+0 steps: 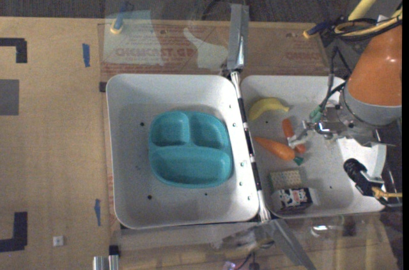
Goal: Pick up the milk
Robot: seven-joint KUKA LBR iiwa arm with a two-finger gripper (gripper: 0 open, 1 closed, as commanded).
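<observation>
Camera view: gripper (305, 133) over carrots (276, 147), fingers' state unclear; milk (293, 193) apart.

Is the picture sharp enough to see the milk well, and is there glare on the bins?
Camera view: slightly soft overall; the milk carton is small, its print blurred; the white right bin looks bright and washed out near the arm; the teal plate casts little shadow.

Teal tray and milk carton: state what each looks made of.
Teal tray: likely moulded plastic, matte-smooth, uniform colour with rounded compartment ridges. Milk carton: seemingly printed cardboard, boxy with flat faces and black-and-white print; too small to be sure.
</observation>
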